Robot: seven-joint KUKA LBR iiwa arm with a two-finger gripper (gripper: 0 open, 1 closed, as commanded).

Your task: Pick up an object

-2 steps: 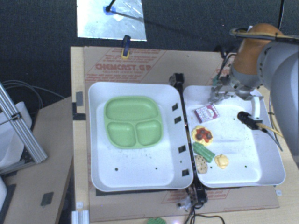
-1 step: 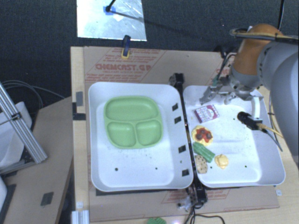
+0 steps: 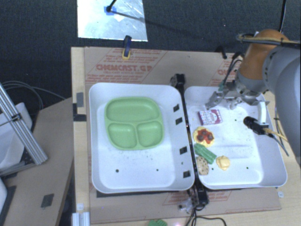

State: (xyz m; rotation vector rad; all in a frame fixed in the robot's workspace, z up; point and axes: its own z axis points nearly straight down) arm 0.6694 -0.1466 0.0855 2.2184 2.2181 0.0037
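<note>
Jaws: over the right bin's far-left part, just beyond the pink packet (image 3: 210, 117); wide or narrow cannot be told
Right bin (image 3: 244, 159): packet, toy pizza (image 3: 204, 135), green piece (image 3: 205, 152), cookie (image 3: 202, 165) line the left wall; right half bare
Left bin (image 3: 136, 168): green divided plate (image 3: 134, 122) sits far; near half open

Left bin (image 3: 141, 171) holds plate (image 3: 134, 123), right bin (image 3: 247, 166) toys (image 3: 205, 135)

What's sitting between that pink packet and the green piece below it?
A round yellow-and-red piece lies between the pink packet and the green piece, in the camera view.
</note>
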